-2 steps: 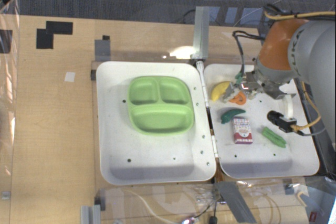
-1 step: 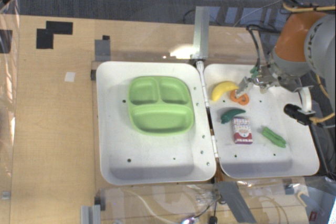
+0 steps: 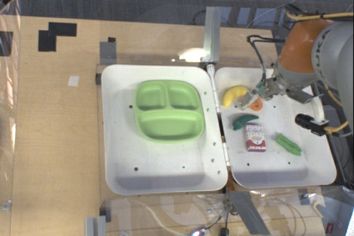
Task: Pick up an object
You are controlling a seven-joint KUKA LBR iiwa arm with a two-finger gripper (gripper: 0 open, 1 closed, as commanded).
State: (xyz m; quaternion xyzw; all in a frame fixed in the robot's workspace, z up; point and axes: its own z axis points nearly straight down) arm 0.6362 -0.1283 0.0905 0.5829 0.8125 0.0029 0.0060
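The right bin (image 3: 315, 171) holds a yellow banana-shaped toy (image 3: 234, 95), a small orange piece (image 3: 256, 104), a dark green pickle-shaped toy (image 3: 244, 120), a red and white carton (image 3: 255, 137) and a light green pod (image 3: 289, 144). My gripper (image 3: 259, 92) is low over the bin's back left part. It sits just right of the yellow toy and directly above the orange piece, partly covering it. I cannot make out anything held in it.
The left bin (image 3: 119, 168) holds a green divided plate (image 3: 168, 109). A metal post (image 3: 212, 36) stands at the back between the bins. The grey arm with its orange band (image 3: 301, 47) and cables crosses the right bin's back right corner.
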